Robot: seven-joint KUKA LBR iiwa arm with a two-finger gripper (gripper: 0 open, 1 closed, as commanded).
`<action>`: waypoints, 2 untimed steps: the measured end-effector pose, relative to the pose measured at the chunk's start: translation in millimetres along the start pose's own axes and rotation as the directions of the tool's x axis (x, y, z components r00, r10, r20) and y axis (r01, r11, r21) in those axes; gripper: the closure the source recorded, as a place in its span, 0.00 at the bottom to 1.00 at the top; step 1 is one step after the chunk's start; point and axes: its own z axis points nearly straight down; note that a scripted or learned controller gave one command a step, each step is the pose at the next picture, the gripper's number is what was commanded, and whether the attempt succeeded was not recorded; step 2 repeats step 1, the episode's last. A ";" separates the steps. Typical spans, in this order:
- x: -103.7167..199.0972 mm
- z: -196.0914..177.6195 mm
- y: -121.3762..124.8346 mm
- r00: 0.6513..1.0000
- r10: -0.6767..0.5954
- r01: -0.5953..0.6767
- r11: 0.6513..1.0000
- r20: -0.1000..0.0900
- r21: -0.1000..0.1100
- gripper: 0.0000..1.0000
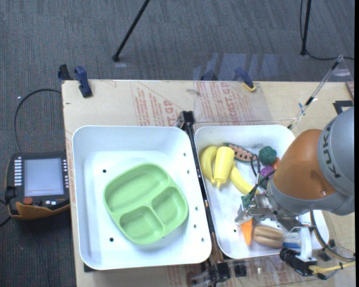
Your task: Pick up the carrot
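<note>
Two white bins are seen on the bench (137, 100). Claw (249, 213) is positioned low in the right bin (227, 244); its state cannot be told. Carrot (247, 232) lies just below it, beside a bun (268, 236).

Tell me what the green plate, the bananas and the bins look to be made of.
Green plate: likely moulded plastic, matte pale green, with three pressed compartments and rounded edges.
Bananas: probably plastic toy food; the yellow is even and smooth, without spots.
Bins: seemingly thin formed plastic, white with a slight sheen, rounded corners and small dark holes in the floor.
</note>
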 end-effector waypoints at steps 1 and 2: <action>90.4 -96.0 74.4 0.982 0.188 -0.188 0.982 -0.002 -0.014 1.00; 90.4 -96.0 74.4 0.982 0.188 -0.188 0.982 -0.002 -0.014 1.00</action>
